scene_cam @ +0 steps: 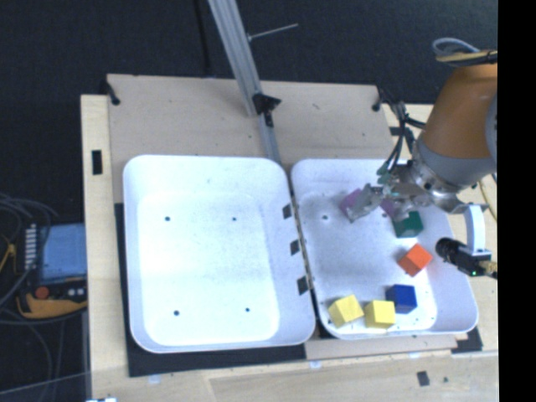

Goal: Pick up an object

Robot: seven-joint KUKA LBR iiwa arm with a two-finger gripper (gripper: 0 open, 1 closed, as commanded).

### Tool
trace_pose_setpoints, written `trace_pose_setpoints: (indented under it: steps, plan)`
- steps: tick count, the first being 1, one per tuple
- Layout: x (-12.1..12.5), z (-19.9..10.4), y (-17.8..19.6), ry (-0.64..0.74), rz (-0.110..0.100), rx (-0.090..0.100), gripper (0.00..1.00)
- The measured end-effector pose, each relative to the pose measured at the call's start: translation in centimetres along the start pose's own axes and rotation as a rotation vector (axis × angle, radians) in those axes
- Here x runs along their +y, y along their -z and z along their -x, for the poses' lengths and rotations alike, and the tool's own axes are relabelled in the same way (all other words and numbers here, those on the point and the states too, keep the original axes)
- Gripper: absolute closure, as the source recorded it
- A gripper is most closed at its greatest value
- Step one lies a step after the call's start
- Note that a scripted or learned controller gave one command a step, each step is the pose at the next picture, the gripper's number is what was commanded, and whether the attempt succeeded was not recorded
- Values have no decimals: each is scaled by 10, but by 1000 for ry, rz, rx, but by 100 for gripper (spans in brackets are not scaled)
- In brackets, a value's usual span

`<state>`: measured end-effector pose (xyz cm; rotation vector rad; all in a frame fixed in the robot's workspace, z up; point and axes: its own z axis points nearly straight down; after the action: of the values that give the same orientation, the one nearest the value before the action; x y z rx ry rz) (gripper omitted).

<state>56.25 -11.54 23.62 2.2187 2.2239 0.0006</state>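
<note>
Blocks lie in the right bin (322, 249), a shallow white plastic tray with rounded corners that we take as our landmark. We read no writing or brand on anything. Along the bin's near rim sit two yellow cubes (345, 310), (379, 312) just beside each other, with a blue cube (403, 296) touching or nearly touching the second. An orange block (414, 260) rests farther back, toward the bin's right wall, and a dark green block (409, 223) lies beyond it. All look matte and hard-edged. The gripper (362, 203) hangs over the bin's far half, left of the green block; we see a greyish-purple shape at its tip, and we cannot tell how its fingers stand or whether they have hold of anything. The left bin (209, 249), of the same white plastic, adjoins the right bin's left wall.
</note>
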Motion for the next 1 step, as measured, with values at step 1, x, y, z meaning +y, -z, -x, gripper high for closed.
trace_pose_setpoints:
  steps: [1]
  plan:
    - [0,0,0,-2,1,0,0]
